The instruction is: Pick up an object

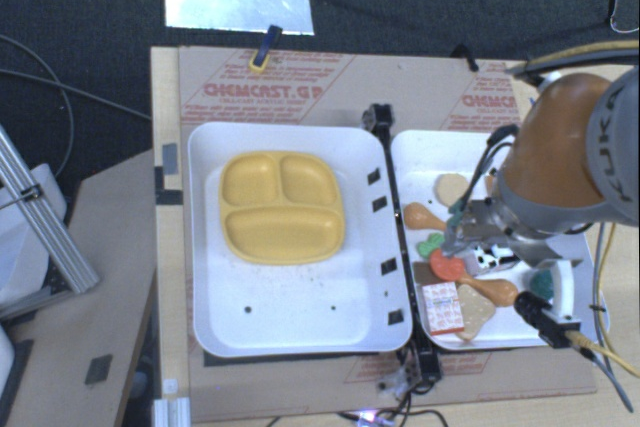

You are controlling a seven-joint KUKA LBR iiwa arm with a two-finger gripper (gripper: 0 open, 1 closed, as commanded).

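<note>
Bench (300, 90) lettered "CHEMCAST GP", arm (565, 155) lettered "KUKA"

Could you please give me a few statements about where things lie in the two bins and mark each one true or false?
1. The yellow divided plate lies in the left bin. True.
2. The plate has three compartments. True.
3. The small toys are piled on the plate. False: they lie in the right bin.
4. The gripper hangs over the left bin. False: it is over the right bin, above the red toy.
</note>
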